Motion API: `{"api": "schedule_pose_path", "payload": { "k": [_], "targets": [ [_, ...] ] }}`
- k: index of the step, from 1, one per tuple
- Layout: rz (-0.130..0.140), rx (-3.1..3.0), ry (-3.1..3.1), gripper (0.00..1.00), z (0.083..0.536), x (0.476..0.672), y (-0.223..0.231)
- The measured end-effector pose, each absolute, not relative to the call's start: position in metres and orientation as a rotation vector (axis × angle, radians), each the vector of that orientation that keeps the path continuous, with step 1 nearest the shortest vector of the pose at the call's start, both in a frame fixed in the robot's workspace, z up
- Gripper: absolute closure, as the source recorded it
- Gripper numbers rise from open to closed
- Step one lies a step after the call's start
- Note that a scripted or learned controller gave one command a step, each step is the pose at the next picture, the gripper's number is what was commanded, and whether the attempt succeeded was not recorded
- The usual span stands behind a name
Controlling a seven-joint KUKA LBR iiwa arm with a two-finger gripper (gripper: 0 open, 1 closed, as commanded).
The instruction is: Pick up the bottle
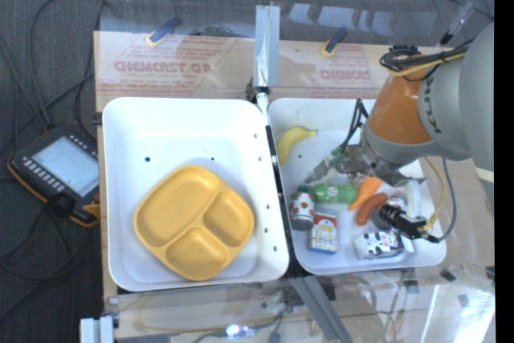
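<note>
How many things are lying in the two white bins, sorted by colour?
Yellow: 2, the yellow plastic divided plate and the yellow toy banana
Green: 1, the green plastic bottle
Orange: 1, the orange toy carrot
Red and white: 2, the small red and white can and the small red and white carton
Black and white: 1, the black and white patterned box
Total: 7

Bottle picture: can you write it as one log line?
arm: over right bin | gripper: just above green bottle | bottle: lying in bin, beside carrot | yellow tray: left bin

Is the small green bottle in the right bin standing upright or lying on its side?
Lying on its side: the green bottle stretches flat across the right white bin's floor.
</note>
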State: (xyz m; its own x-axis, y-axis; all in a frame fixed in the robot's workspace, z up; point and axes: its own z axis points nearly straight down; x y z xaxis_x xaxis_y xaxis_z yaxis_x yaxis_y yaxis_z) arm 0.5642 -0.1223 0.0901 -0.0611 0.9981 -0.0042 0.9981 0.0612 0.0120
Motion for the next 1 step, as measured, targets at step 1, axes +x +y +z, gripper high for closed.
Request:
{"api": "schedule_pose_path", "payload": {
  "k": [1],
  "targets": [
    [0.015,2.143,2.279,1.00,0.1015,0.5656,-0.1216]
  ]
}}
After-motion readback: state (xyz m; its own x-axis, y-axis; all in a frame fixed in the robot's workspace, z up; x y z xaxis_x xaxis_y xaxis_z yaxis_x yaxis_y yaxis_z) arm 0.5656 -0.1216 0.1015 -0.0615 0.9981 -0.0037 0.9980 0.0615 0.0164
